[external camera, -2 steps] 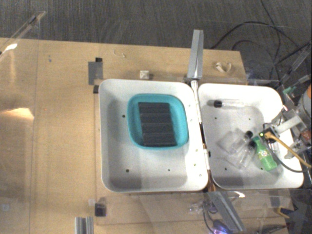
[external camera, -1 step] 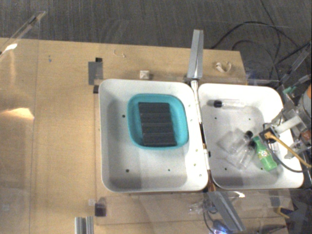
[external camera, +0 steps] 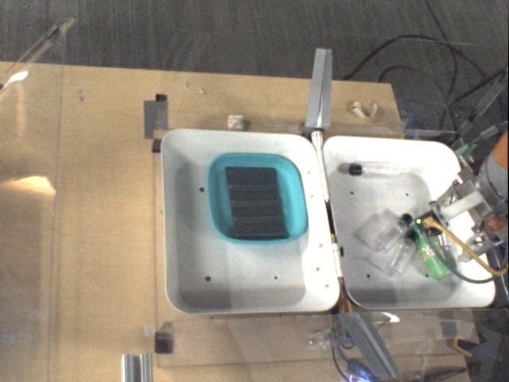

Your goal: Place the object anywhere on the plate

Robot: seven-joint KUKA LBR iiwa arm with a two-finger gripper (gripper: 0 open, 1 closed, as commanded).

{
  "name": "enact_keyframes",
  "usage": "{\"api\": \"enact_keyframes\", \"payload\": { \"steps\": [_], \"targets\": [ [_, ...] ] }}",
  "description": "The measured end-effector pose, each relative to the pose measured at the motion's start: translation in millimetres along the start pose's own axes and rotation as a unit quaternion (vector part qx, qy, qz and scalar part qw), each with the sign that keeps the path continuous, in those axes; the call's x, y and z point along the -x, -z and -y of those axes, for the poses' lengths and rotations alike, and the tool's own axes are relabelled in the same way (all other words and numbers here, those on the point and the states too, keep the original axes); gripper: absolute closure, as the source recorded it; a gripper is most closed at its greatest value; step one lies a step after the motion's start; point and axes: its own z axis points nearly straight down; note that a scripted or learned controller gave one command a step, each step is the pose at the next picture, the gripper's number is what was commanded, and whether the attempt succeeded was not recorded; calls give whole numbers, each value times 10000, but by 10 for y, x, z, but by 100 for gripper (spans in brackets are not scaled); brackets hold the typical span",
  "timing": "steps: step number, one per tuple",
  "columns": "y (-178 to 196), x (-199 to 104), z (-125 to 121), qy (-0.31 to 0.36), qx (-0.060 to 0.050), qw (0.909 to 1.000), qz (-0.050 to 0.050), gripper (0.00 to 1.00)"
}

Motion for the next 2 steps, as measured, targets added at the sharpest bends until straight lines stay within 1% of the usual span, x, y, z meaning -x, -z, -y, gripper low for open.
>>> {"api": "enact_keyframes", "payload": {
  "steps": [1, 2],
  "targets": [
    [150, -2, 1, -381, 5, 9993, 1, 0],
    [172, -56, 122, -500, 1, 9987, 0, 0]
  ]
}}
